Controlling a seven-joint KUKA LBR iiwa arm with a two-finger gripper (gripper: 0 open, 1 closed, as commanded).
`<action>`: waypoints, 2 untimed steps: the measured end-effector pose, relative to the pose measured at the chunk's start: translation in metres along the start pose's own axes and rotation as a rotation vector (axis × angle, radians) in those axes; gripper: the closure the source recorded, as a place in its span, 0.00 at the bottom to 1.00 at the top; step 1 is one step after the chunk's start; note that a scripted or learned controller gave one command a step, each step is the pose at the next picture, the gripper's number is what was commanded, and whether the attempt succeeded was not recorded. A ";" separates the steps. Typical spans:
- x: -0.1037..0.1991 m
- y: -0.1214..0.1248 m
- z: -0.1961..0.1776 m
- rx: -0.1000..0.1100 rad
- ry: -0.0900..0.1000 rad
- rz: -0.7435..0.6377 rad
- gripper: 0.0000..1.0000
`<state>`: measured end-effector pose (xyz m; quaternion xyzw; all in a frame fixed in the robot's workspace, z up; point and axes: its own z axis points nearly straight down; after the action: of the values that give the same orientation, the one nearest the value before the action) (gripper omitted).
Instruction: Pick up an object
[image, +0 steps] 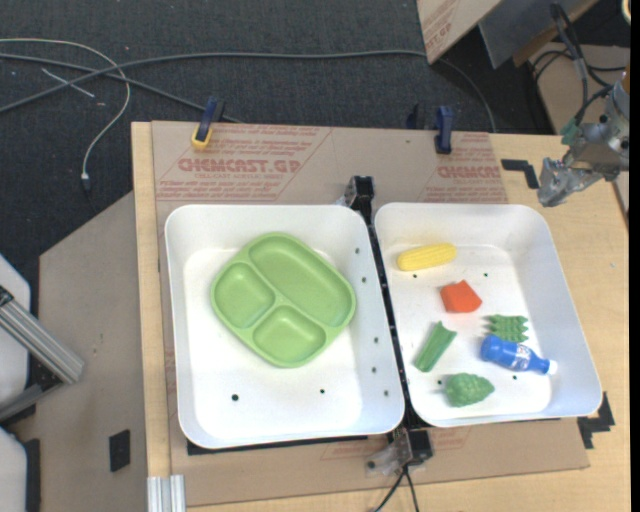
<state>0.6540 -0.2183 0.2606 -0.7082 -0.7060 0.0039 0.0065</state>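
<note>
Small orange-red plastic block (460, 297) is lying mid right white bin (570, 300), between yellow toy corn cob (426, 257) and green pea pod (435, 346). It is looking light, stiff, fairly smooth; its flat opposite sides are offering the best hold, pinched from above. Wedge-like, matte, bright. Gripper (560, 183) is hanging beyond the bin's far right corner, holding nothing; finger state: cannot tell.
</note>
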 end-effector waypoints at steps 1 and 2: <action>0.001 0.002 -0.009 -0.014 -0.003 -0.004 0.00; 0.008 -0.004 0.038 -0.013 -0.003 -0.004 0.00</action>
<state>0.6493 -0.2103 0.2226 -0.7069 -0.7073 0.0006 0.0007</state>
